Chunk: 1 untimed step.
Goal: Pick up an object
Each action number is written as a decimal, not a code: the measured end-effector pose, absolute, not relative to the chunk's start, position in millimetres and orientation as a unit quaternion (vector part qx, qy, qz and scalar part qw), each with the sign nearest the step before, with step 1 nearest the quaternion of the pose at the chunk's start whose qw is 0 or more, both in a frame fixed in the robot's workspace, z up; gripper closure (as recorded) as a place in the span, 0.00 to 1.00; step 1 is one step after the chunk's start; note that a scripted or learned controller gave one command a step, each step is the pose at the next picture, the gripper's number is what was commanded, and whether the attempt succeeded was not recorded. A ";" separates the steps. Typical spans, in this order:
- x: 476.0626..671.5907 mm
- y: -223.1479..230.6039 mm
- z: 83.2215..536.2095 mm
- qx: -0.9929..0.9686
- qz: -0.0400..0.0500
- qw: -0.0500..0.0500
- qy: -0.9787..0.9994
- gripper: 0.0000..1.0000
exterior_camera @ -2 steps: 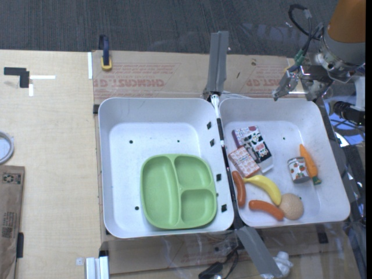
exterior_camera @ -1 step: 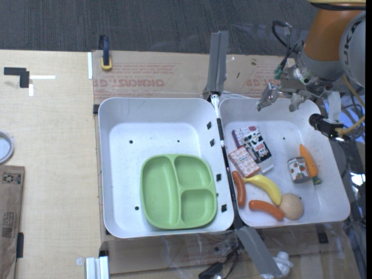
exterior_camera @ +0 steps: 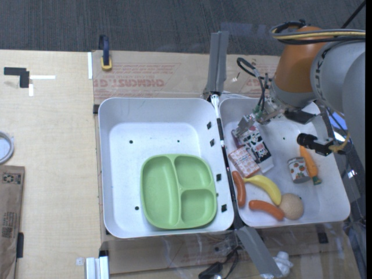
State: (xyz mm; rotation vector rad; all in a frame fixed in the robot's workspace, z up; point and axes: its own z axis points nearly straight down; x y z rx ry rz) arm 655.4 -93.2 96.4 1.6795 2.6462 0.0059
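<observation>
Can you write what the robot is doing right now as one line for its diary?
arm: over right bin | gripper: low by black-and-white carton | nothing seen held | green tray: left bin

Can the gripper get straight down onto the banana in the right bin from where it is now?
Probably yes. The banana lies uncovered on top, with nothing over it. A sausage and a red packet crowd its left end, so its right half looks the freer spot for the gripper.

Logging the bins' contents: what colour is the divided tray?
Light green, clearest in the camera view.
</observation>
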 end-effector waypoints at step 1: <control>656.9 -95.1 106.9 0.538 0.003 0.006 0.843 1.00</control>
